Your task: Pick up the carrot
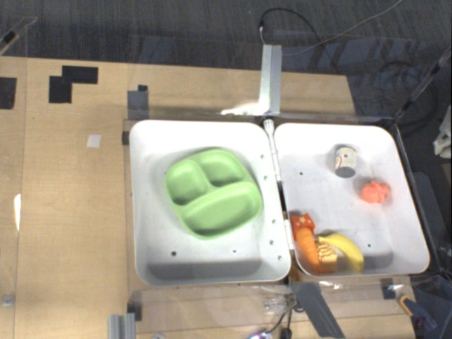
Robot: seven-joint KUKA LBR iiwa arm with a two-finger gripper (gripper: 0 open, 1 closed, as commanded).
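The carrot (306,244) is seen lying in the right bin (318,182), in that bin's near left corner, close against its left wall. A banana (346,250) is laid just beside the carrot along the bin's near wall, and a small red spotted piece (304,222) is touching the carrot's far end. A small can (345,161) is stood upright toward the bin's far side, and an orange-pink lump (376,192) is placed toward its right wall. A green divided plate (213,191) is held in the left bin (145,189), which adjoins the right bin's left wall on the tabletop (63,189). Whether the claw is released or clenched cannot be told.
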